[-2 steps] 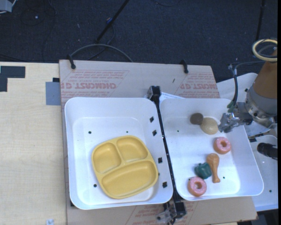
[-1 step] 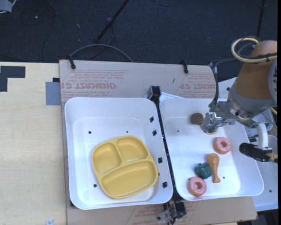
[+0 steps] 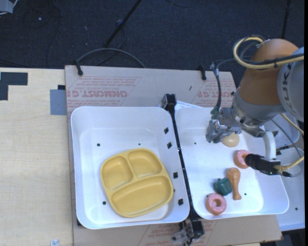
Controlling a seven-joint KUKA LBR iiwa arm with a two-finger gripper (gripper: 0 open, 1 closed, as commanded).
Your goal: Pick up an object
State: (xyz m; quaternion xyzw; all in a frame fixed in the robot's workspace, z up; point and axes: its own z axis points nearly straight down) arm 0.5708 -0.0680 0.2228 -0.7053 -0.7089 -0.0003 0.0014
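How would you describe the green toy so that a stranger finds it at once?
Look in the right white bin, near its front edge. The dark green toy lies between the pink doughnut and the tan drumstick; it is the one green item there.

I read red print, upside down, on the cardboard sheet (image 3: 118,88) beneath my bins; it seems to say "CHEMCAST GP", repeated further right

Grey arm (image 3: 292,86) with a wide orange band (image 3: 271,70) above the wrist, rounded like a dome. Yellow cable (image 3: 246,47) looping over the orange part, thin black cables beside it. Dark letters on the grey shell at the right. Metallic grey gripper (image 3: 215,131) below, with small black parts.
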